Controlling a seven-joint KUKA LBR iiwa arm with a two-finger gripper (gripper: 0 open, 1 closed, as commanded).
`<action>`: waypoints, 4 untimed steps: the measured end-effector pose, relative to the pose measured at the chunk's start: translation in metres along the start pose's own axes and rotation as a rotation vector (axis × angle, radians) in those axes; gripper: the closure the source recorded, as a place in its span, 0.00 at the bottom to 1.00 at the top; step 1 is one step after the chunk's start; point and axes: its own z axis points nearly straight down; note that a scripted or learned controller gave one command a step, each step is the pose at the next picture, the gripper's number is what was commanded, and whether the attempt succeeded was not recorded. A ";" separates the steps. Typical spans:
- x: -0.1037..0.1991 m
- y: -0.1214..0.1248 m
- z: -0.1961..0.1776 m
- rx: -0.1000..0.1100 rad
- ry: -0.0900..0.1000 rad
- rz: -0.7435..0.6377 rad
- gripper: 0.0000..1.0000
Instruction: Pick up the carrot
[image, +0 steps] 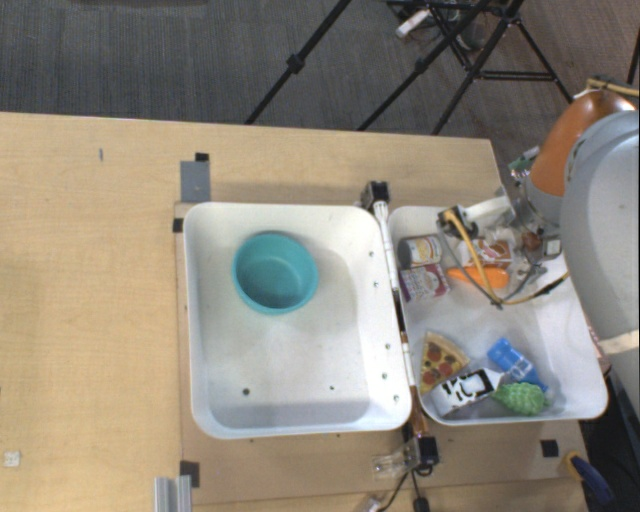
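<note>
Starting nearest, the right bin (590, 400) holds a green toy (520, 398), a pizza slice (441, 358), then the carrot (470, 277) under the end effector (497, 262). Finger state: cannot tell. It looks light, stiff, slick; grip mid-length.

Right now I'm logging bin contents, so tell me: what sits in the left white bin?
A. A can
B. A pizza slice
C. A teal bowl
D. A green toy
C: the teal bowl sits alone in the left bin, while the pizza slice, green toy and can all lie in the right bin.
</note>
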 end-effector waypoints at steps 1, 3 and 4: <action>0.007 0.000 -0.018 -0.005 0.018 -0.008 1.00; 0.008 -0.081 -0.117 0.022 -0.033 -0.046 0.00; 0.009 -0.057 0.018 0.022 -0.031 -0.119 0.00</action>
